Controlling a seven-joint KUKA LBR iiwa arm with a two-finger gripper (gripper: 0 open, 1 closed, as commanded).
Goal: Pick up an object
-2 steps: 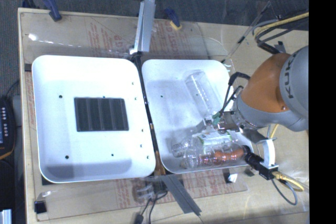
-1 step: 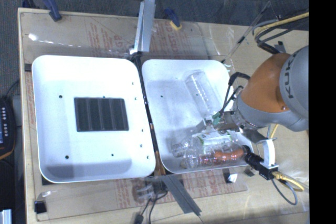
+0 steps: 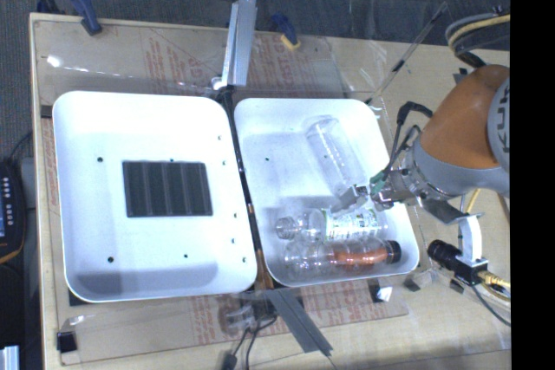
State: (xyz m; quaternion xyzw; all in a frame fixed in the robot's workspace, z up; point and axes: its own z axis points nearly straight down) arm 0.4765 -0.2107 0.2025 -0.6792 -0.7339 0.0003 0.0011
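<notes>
The right bin [image 3: 260, 130] holds three clear bottles. One bottle [image 3: 332, 150] lies alone in the upper part, slanted. A labelled bottle [image 3: 338, 225] and an amber bottle [image 3: 347, 256] lie side by side against the lower wall, touching each other, probably because they have rolled there.

The gripper [image 3: 364, 197] is seen low over the right bin, near its right wall, between the lone bottle's lower end and the labelled one. It is judged that it was brought there to take one of these two. Whether it is spread or pressed together cannot be told, and no bottle is seen inside it.

The left bin [image 3: 78, 126] has a dark ribbed panel [image 3: 167, 188] on its floor.
</notes>
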